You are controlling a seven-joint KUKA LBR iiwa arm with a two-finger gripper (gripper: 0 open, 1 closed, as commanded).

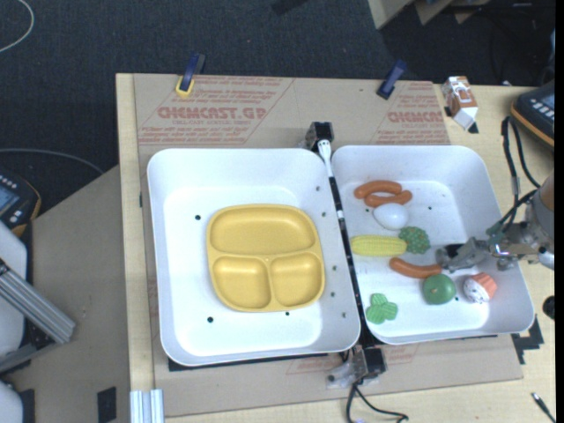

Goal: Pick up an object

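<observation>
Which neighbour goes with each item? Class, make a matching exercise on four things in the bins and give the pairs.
Things:
1. yellow tray
2. corn cob
3. white egg
4. green leaf

Places:
A. right bin's near edge
B. beside the broccoli
C. left bin
D. under the upper sausage

Pairs: 1-C, 2-B, 3-D, 4-A

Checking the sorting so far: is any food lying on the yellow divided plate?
No, the yellow plate in the left bin has bare compartments.
</observation>
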